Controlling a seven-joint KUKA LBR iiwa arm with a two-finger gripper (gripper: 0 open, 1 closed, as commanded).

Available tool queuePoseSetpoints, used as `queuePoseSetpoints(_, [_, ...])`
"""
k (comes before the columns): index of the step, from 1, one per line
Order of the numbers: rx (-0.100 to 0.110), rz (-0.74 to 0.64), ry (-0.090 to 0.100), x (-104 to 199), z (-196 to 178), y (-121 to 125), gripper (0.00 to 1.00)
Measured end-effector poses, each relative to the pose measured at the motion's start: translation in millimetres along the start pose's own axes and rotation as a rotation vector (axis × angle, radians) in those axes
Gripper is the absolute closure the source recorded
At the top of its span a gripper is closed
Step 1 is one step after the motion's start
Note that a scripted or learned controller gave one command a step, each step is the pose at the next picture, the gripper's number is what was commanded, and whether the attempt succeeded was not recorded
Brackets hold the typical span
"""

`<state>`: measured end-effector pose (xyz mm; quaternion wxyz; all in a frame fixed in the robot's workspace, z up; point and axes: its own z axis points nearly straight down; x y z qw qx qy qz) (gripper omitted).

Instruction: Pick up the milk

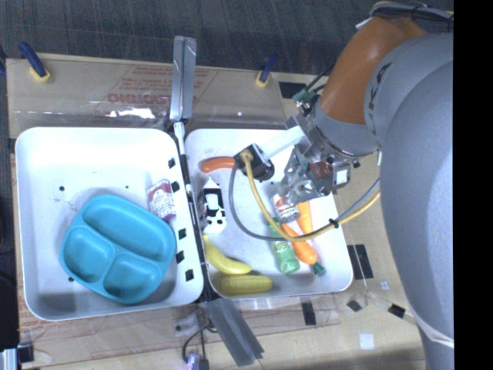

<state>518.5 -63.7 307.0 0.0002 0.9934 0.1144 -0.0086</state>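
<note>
Bench (92, 79) under clear sheeting, two white bins, left (35, 149) and right (339, 272), side by side.

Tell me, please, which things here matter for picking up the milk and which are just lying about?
Job: milk carton in the right bin; gripper.

Lying about: blue tray, can, sausage, banana, corn, carrot, green bottle.

Fingers of the gripper (296, 195) lost against clutter, spread impossible to judge. Orange carrot (305, 233) partly covered by the gripper above it. Print on the small bottle (286, 254) too small to read. Milk carton (213, 209) markings blurred, label unreadable. Arm (408, 129) cut off at the right and top edges. Red-labelled packet (161, 200) text illegible, its lower end hidden behind the blue tray (115, 247).
</note>
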Motion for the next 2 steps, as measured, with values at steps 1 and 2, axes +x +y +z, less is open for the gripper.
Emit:
queuePoseSetpoints(1, [-0.002, 0.000, 0.014, -22.2, -29.9, 23.4, 1.00])
queuePoseSetpoints(2, [-0.002, -0.010, 0.007, -19.9, -36.8, 22.7, 1.00])
